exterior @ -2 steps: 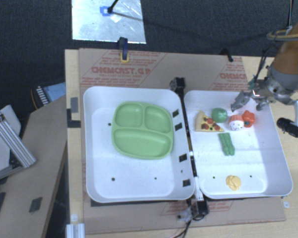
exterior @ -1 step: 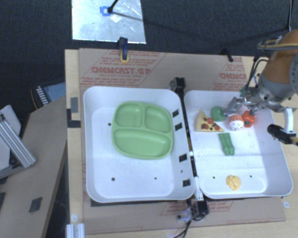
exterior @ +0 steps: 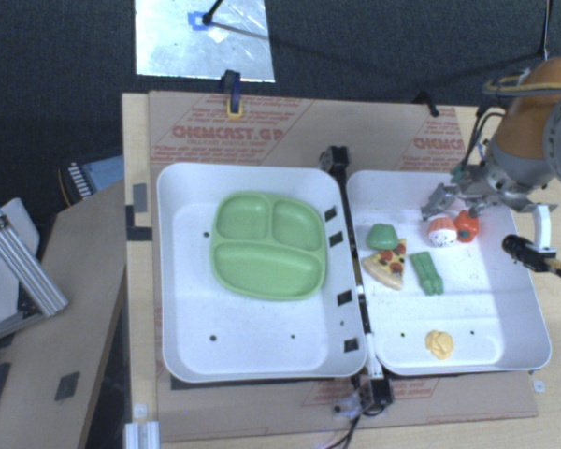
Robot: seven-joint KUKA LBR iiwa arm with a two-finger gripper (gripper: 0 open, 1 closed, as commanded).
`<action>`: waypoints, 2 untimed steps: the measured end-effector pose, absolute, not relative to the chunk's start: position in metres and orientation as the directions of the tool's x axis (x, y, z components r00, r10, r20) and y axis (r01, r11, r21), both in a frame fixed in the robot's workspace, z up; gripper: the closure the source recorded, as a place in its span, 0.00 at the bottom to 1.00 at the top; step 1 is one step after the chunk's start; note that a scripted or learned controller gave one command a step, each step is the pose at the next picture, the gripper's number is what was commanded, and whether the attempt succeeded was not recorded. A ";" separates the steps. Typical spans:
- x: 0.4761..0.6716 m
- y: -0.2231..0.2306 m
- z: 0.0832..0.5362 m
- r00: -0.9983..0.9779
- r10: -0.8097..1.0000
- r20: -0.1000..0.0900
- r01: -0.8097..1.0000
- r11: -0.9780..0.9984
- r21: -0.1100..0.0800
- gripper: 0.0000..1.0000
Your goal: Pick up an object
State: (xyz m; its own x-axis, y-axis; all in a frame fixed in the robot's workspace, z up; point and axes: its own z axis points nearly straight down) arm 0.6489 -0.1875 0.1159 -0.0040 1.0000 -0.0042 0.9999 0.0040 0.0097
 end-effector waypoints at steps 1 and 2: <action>0.651 -0.188 0.128 -0.007 1.000 -0.008 1.000 0.007 0.018 1.00; 0.648 -0.184 0.174 -0.005 1.000 -0.001 1.000 0.005 0.006 1.00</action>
